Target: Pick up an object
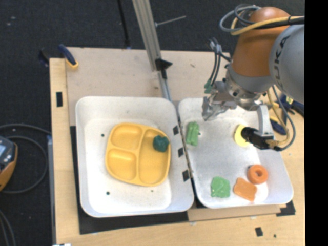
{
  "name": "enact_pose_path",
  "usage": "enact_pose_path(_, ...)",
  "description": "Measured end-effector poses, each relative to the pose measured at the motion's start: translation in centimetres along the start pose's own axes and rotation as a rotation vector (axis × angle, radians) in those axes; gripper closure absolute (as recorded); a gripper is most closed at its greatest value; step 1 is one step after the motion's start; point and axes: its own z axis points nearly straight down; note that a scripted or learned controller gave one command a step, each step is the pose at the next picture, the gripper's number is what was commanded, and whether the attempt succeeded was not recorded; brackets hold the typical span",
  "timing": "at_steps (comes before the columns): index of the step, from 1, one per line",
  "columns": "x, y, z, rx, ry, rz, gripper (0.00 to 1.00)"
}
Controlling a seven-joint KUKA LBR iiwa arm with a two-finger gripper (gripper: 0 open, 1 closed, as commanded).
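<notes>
Light green block (192,134) looks like the nearest candidate for the pick. It lies on the floor of the right bin (225,158), hard against that bin's left wall, just below and slightly left of the gripper (211,111). From what I see the fingertips hang above the bin floor and nothing sits between them. Whether they are spread or closed I cannot tell; the tips are a grey blur against the white bin at this angle.

Other options, working out from the jaws: a yellow disc (241,136) to the lower right, partly behind a black fitting on the arm. Well below, near the bin's front edge, a green lump (220,187), an orange wedge (245,189) beside it, and an orange ring (258,173) just above the wedge.

Far left of the jaws, the left bin (92,137) holds a yellow divided tray (134,155) with a dark green piece (161,143) on its upper right compartment.

Progress as I judge it: nothing lifted, every object resting in a bin. Descent, closing and lift all remain.
</notes>
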Motion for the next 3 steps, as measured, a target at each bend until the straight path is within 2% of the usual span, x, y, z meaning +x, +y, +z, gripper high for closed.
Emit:
enact_pose_path(1,4.6,-2.4,1.6,0.002,0.0,0.0,1.0)
enact_pose_path(2,8.9,-4.7,0.8,0.0,0.001,-0.001,1.0)
enact_pose_path(3,12.3,-7.0,1.5,0.001,0.0,0.0,1.0)
